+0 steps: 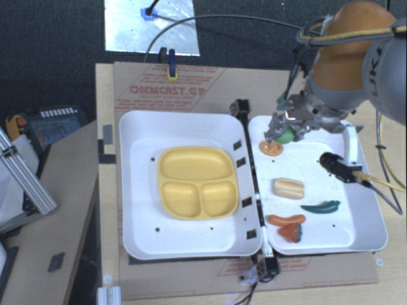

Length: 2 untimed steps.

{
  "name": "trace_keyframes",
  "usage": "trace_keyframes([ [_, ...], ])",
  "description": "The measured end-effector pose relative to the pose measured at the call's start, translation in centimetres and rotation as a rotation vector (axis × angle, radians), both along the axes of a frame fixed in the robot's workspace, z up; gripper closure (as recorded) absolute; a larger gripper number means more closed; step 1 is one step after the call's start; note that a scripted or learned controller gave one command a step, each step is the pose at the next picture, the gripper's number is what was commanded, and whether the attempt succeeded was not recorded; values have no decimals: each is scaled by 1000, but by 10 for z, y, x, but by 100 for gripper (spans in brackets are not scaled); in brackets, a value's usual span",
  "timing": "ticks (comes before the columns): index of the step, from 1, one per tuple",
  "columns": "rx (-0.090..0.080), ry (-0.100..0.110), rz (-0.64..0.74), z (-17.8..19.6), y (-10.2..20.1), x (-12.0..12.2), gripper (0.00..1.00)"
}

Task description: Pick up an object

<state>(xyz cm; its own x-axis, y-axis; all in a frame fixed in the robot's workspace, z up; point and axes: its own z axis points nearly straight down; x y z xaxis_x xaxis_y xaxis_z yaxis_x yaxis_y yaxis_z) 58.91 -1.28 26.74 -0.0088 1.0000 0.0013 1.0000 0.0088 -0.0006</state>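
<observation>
My gripper [284, 131] hangs over the far left corner of the right bin [365, 234]. A small green thing [289, 135] sits between its fingers, and the gripper is shut on it. Just below it an orange slice [271, 148] lies on the bin floor. Further toward the front lie a tan bread roll [288, 188], a dark green chili [321, 206], an orange-red sausage [285, 220] and a small red piece [291, 232].
The left bin [137, 170] holds a yellow divided plate [196, 182] at its middle. A black divider rail [249, 170] runs between the two bins. The arm's orange band [350, 24] looms above the right bin's far side.
</observation>
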Motion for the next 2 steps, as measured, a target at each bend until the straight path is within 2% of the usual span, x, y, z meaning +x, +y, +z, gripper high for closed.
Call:
trace_keyframes([
  [1,0,0,0,-1,52,-23,100],
  [2,1,1,0,-24,98,-41,100],
])
